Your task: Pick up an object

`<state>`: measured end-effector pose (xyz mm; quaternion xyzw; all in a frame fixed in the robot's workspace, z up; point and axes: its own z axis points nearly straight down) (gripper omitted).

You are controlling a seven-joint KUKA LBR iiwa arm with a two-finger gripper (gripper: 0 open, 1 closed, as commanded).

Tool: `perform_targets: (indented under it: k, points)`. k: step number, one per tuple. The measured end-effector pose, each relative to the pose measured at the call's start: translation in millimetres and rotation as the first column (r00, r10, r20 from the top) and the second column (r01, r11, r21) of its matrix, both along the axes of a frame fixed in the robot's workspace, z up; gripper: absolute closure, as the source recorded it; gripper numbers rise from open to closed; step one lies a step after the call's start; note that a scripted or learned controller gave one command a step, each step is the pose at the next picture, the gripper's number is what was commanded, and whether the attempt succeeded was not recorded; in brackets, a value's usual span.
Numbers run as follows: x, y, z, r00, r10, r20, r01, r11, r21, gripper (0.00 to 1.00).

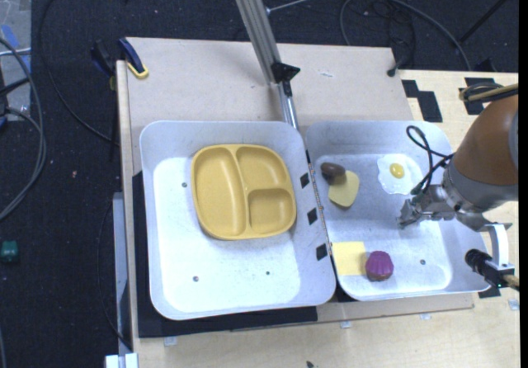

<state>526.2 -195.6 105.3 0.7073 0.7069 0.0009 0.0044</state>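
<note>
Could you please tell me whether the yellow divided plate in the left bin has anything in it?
Empty. The yellow divided plate lies flat in the left bin, and all three compartments show bare yellow.

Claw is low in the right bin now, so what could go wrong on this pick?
The claw sits over bare floor beside the fried egg, so it may close on nothing. The egg lies flat and may slip out. The purple piece touches the yellow block, so a grab there could drag both.
</note>
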Motion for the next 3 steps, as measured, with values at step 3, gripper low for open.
perform_targets:
  k: [3]
  points:
    - [20, -3, 166, 1.0, 0.003, 0.0, -0.003, 1.0, 0.001, 1.0]
